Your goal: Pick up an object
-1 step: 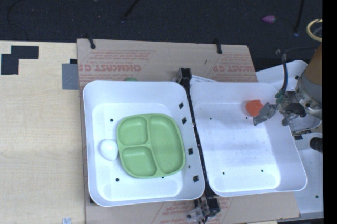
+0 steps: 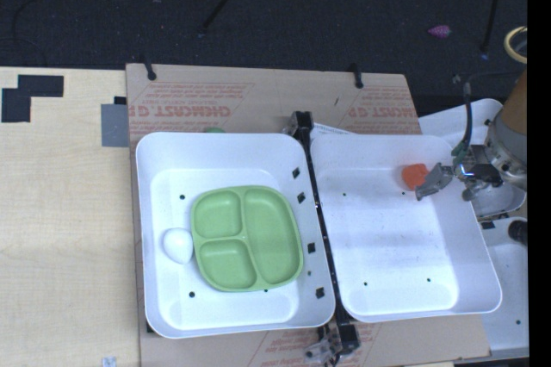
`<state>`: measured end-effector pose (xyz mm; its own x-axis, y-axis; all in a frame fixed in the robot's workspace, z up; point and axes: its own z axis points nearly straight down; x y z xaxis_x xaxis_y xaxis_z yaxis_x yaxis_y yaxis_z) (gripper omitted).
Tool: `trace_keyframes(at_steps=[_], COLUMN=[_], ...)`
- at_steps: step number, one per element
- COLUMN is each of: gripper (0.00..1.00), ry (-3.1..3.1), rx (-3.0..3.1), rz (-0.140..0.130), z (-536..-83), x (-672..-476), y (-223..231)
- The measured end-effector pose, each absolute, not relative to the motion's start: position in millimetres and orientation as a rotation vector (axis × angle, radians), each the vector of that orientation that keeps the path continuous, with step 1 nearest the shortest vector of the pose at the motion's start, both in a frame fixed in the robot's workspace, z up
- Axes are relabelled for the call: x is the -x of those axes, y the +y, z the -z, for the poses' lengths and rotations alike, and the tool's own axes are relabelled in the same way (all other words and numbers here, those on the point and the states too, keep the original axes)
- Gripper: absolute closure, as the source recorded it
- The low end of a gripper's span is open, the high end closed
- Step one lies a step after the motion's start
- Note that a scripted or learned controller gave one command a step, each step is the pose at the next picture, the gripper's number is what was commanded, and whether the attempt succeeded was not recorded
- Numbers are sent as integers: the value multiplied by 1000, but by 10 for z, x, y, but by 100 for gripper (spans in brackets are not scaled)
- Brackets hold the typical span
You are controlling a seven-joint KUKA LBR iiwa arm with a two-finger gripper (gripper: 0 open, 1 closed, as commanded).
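Note:
A small orange object [image 2: 413, 175] lies in the right bin [image 2: 405, 288], near its far right corner. My gripper [image 2: 449, 188] hangs over that bin's right rim, just right of the orange object. It is open: one grey finger [image 2: 429, 186] ends beside the object and the other sits apart to the right, with nothing between them. In the left bin [image 2: 164, 158] rests a green three-compartment plate [image 2: 247, 237], and a white egg-shaped object [image 2: 178, 245] touches the plate's left edge.
A black hinge strip [image 2: 313, 219] divides the two bins. Both stand on a cardboard sheet [image 2: 258, 102] on a wooden bench [image 2: 60, 210]. The arm's grey body and cables [image 2: 504, 158] crowd the right side.

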<state>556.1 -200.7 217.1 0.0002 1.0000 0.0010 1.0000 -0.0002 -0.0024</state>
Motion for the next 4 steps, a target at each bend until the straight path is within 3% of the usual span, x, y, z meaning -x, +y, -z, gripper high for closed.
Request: trace_keyframes(at_steps=[2, 3, 4], gripper=[0, 0, 100], ry=[-2217, -2215, -2214], rx=[2217, 2222, 2224], rz=[-5, -2, -2], z=[-894, -875, -984], x=[-5579, -5575, -5578], y=[-2026, -2023, -2030])
